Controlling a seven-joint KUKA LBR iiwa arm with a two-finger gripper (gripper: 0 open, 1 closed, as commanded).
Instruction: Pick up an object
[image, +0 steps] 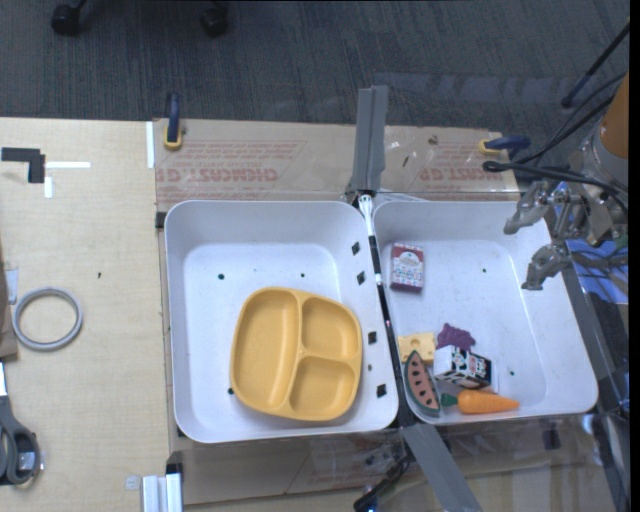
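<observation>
- candidate objects lie in the right bin (560, 345): a small red box (407, 267) alone toward the bin's far left, and a cluster at the near edge made up of a carrot (487, 403), a watermelon slice (421, 383), a cheese wedge (417, 347), a purple piece (457, 336) and a black-and-white item (466, 368).
- the left bin (190, 330) carries a yellow divided plate (297, 352).
- judgement: the red box looks the cleanest pick, since it stands well apart from the rest and gives room on both sides; the cluster pieces touch or overlap, so closing there risks a glancing grip or nudging neighbours.
- good practice here: centre over the chosen piece before descending, and straddle its narrow sides.
- the gripper (540, 245) hovers over the right bin's far right edge, raised, with metal fingers (527, 212) pointing left and down.
- nothing is seen between the fingers; how far apart they stand cannot be told.
- the arm enters from the right, with cables trailing above it.
</observation>
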